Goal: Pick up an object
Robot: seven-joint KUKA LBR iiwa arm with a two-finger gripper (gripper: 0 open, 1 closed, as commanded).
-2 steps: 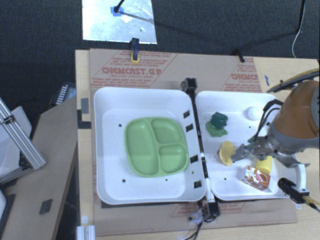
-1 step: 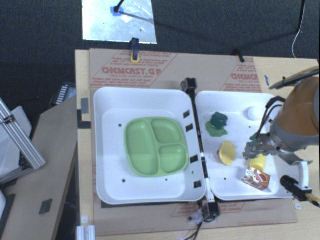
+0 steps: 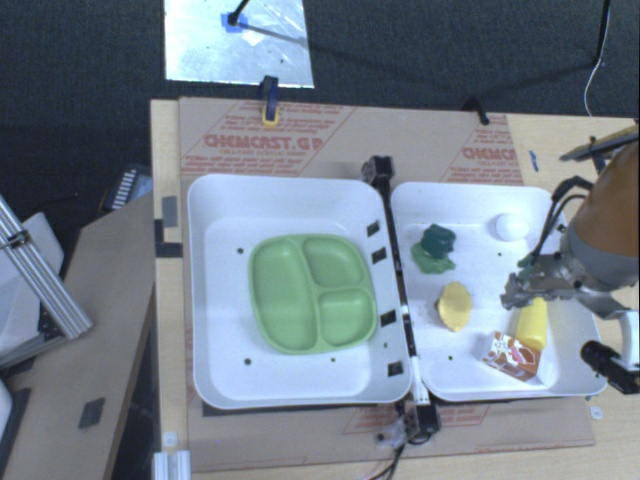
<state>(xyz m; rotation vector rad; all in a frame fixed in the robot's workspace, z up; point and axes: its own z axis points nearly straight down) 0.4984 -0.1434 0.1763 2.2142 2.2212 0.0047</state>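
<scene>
The gripper (image 3: 528,290) is hanging over the right white bin (image 3: 470,203) at the frame's right edge, w/ the yellow elongated plastic block (image 3: 533,325) lying just below it, long axis running roughly top-to-bottom in frame. Can't tell from this angle whether it's touching or gripping the block.

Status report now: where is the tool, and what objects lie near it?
Tool low in right white bin, beside yellow bottle-shaped object. Nothing seen held. Close by: red snack packet, yellow lemon-shaped object.
</scene>
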